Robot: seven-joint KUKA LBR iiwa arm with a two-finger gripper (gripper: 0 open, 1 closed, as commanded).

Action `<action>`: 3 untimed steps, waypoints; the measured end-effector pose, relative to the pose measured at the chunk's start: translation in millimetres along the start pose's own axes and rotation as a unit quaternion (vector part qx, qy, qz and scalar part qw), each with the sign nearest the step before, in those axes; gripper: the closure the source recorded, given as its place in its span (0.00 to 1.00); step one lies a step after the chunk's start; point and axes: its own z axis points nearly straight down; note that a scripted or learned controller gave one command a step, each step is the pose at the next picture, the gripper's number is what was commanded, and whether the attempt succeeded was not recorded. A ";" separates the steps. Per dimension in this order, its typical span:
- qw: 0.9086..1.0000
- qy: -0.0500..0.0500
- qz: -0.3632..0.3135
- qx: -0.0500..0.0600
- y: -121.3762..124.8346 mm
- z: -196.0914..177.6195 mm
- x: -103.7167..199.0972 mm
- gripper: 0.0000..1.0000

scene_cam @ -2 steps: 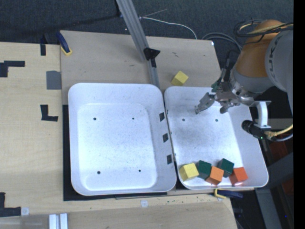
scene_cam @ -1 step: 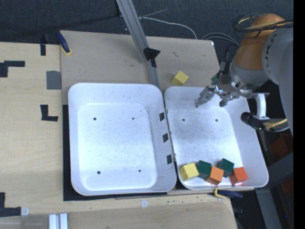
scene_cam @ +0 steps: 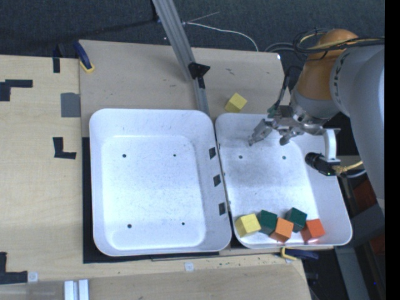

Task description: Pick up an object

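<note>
No text or labels can be read

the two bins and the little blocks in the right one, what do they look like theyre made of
The left bin and right bin look like thin moulded white plastic: rounded corners, smooth matt walls, speckled floors. The blocks, such as the yellow block and an orange block, show flat solid colour and crisp edges, so painted wood or hard plastic; the view cannot settle which.

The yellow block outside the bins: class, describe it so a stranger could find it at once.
Start at the right bin, the one holding a cluster of blocks at its near edge. Go to its far left corner; just beyond the rim, on the bare bench, lies the yellow block. It alone sits outside both bins, by itself.
</note>
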 end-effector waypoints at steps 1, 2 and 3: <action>1.000 0.001 0.000 0.000 -63.6 -12.8 43.8 0.00; 1.000 0.001 0.001 0.002 -74.4 40.1 46.3 0.00; 1.000 0.001 0.001 -0.001 -73.0 27.3 46.4 1.00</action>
